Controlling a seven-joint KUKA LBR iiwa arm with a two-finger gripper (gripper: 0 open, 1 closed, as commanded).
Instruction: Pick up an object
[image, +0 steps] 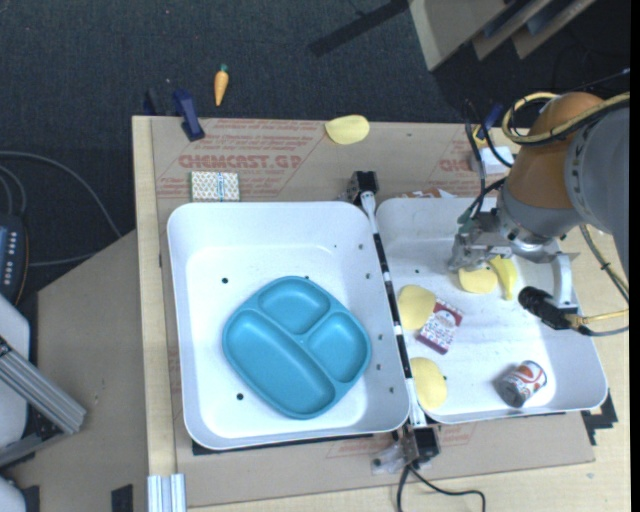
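Hovering over the right bin (590, 385), your gripper (478, 262) touched a yellow piece (479, 281); its grip state was unreadable.

We see a dark blue-grey carpeted floor (90, 70) surrounding a tan bench board (270, 150) printed with red lettering. Black cables (60, 190) loop across the floor at left, near an aluminium rail (40, 395).

Blue divided plate (296, 345), white bins (200, 260), yellow pieces (416, 300), red-and-white packet (439, 328), orange carrot (221, 86)
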